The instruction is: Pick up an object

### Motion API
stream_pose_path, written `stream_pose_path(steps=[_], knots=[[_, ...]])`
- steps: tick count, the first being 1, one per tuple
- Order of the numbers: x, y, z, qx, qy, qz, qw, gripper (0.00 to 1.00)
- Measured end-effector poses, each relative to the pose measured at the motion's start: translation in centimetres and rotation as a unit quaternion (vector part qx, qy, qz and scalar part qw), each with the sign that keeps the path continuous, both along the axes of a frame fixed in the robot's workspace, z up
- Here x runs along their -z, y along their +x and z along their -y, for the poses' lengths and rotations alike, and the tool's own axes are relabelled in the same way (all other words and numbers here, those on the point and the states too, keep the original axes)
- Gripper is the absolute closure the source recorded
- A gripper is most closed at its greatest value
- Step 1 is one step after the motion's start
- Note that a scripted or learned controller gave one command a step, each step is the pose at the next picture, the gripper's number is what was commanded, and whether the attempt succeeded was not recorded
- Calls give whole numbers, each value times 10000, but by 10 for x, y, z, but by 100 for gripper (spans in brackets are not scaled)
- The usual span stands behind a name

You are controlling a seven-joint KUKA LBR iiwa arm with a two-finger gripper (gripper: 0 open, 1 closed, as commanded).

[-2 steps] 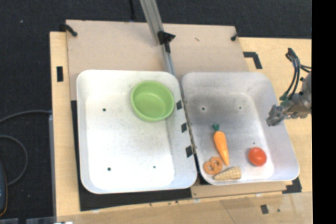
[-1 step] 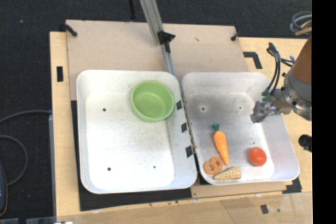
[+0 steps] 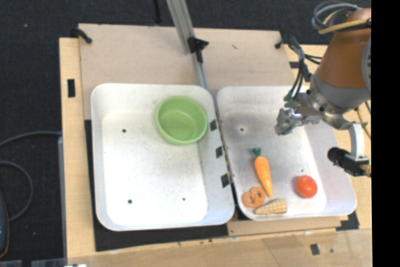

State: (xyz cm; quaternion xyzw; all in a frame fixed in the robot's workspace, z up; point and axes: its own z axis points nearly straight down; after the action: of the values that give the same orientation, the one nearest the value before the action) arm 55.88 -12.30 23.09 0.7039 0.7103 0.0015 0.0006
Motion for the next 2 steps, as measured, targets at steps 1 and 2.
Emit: stream_pose_path(steps=[1, 2], knots=[[-13, 22, -47, 7, -1, 2, 10000, 100], [-20, 37, -99, 4, 2, -2, 10000, 100]])
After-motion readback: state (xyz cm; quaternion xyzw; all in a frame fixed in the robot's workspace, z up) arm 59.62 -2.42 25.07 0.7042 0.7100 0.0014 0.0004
